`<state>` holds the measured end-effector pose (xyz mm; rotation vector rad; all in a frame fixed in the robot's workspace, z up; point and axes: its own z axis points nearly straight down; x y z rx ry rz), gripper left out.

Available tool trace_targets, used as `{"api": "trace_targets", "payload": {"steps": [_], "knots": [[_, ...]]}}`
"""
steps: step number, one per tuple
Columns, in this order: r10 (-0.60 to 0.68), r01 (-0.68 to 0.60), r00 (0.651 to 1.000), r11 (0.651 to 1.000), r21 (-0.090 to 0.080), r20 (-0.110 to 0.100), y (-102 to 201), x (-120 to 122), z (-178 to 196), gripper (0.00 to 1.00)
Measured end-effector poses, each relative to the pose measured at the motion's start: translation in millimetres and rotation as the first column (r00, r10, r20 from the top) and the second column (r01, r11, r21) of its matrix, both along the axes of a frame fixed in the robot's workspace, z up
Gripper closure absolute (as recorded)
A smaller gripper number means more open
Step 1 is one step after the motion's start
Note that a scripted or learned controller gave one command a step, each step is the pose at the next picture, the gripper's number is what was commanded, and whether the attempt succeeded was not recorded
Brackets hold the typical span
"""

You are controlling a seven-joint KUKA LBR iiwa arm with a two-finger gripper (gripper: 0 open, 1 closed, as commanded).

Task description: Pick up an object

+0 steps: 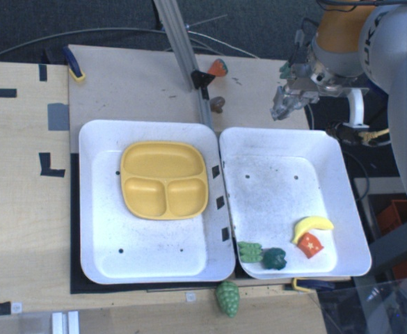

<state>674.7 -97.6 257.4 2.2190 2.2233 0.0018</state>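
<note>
While my gripper [284, 108] hangs beyond the right bin [342, 186], finger state indeterminate, I note the banana [313, 225] lies ungrasped.

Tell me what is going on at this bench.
A grey and orange robot arm reaches in from the right, its pincer hanging above the bench beyond the right bin, holding nothing. In that bin's near corner lie a banana, a red block and two green toys. The left bin holds a yellow divided plate. A green bunch of grapes lies outside the bins.
</note>
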Motion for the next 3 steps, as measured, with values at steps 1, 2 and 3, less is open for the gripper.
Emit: {"api": "trace_targets", "payload": {"steps": [1, 2, 3], "knots": [[0.005, -0.005, 1.000, 1.000, 0.001, -0.004, 62.2, -6.8, -12.6, 1.00], [0.005, -0.005, 1.000, 1.000, 0.001, -0.003, 114.4, -11.1, -9.8, 1.00], [0.005, -0.005, 1.000, 1.000, 0.001, -0.004, 168.9, -28.0, -9.9, 1.00]]}}
